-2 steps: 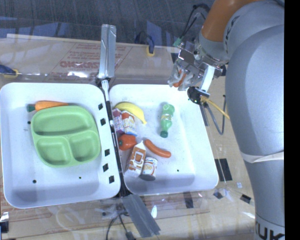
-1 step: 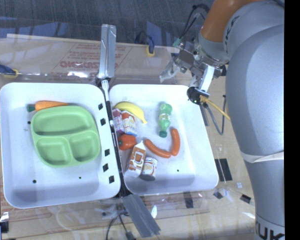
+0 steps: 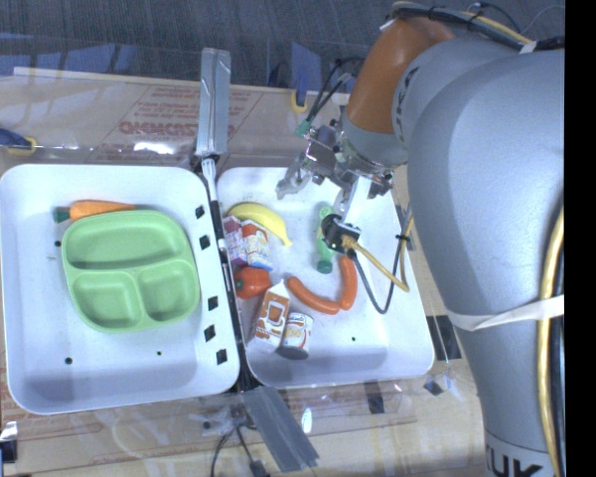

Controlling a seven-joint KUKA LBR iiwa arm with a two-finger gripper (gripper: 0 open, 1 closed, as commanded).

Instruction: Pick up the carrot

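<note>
The carrot (image 3: 101, 208), orange with a green stub at its left end, lies in the left bin (image 3: 20, 366). It rests along the far edge of a green divided plate (image 3: 129, 269). My gripper (image 3: 308, 172) hangs over the far part of the right bin (image 3: 402, 351), just beyond a banana (image 3: 261, 219). It is well to the right of the carrot, on the other side of the wall between the bins. I see nothing held in it.
The right bin holds the banana, a red-and-white packet (image 3: 245, 244), a tomato (image 3: 250, 282), a curved orange-red sausage (image 3: 326, 295), a small carton (image 3: 271, 316), a can (image 3: 296, 335) and a green item (image 3: 324, 249). The arm's grey body fills the right side.
</note>
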